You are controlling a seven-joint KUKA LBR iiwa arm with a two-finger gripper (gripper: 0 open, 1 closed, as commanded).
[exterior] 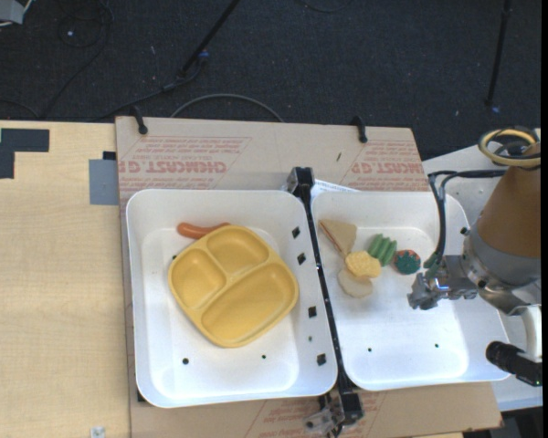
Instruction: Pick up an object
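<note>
Right bin (393,354): toys (370,263) left of fingers (422,295)

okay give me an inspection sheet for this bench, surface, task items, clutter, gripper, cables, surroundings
Surface: left bin and right bin side by side on cardboard.
Job's things: yellow divided plate and orange carrot-like piece in the left bin; tan wedge, yellow piece, green piece, small round green-red piece clustered in the right bin.
Clutter: nothing seen.
Grippers: gripper low over the right bin, beside the cluster; jaws unclear.
Cables: black cables on the dark floor.
Surroundings: wooden tabletop at left.
</note>
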